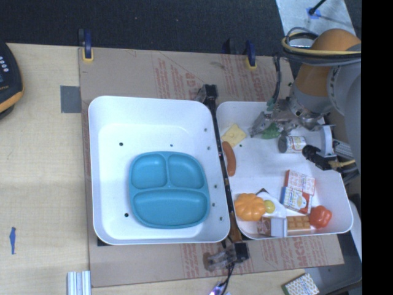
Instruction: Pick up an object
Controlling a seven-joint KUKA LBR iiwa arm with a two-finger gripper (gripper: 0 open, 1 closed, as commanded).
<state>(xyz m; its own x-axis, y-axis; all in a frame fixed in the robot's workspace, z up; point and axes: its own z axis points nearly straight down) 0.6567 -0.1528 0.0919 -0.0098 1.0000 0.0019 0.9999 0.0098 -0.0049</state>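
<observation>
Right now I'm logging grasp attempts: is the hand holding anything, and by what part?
Cannot be told. The hand sits low in the right bin beside the yellow cheese slice, with nothing visibly gripped.

Left white bin holds a blue 3-compartment tray, lying flat near centre. Both bins sit on a brown cardboard sheet w/ red print, held at far edge by 2 blue clamps. Grey tape patch on wood bench left of sheet. Black-and-orange device at left edge.
</observation>
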